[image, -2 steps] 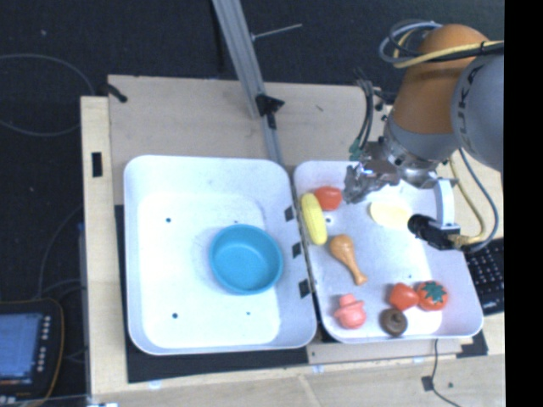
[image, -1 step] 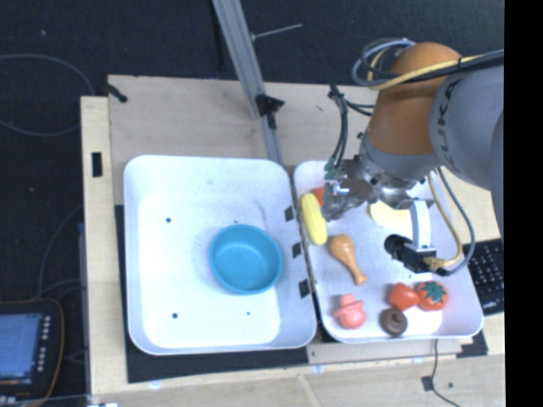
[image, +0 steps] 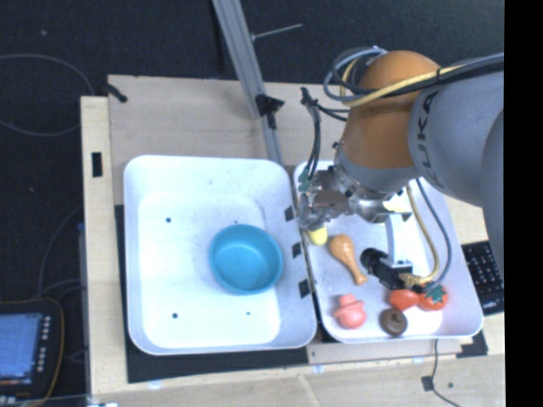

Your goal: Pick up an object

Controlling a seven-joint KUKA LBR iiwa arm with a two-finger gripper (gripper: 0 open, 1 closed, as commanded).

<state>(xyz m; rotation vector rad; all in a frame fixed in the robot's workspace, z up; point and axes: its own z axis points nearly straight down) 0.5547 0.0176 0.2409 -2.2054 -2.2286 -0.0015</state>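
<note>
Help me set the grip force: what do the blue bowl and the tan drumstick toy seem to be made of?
The blue bowl looks like moulded plastic: uniform colour, smooth walls, a thin even rim. The tan drumstick toy is probably plastic or rubber too: even colour and a smooth, rounded form. The picture is too coarse to tell hard from soft.

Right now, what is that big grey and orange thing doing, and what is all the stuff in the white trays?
That is a robot arm, grey with an orange band, reaching in from the picture's right. One camera looks down from above the bench. Its tool, the grabbing end, hangs over the right white bin, by a small yellow toy. Nearby lie a tan drumstick-shaped toy, a pink toy, a brown ring and two red toy pieces. The left white bin holds a round blue bowl. I can't tell whether the tool grips anything.
</note>
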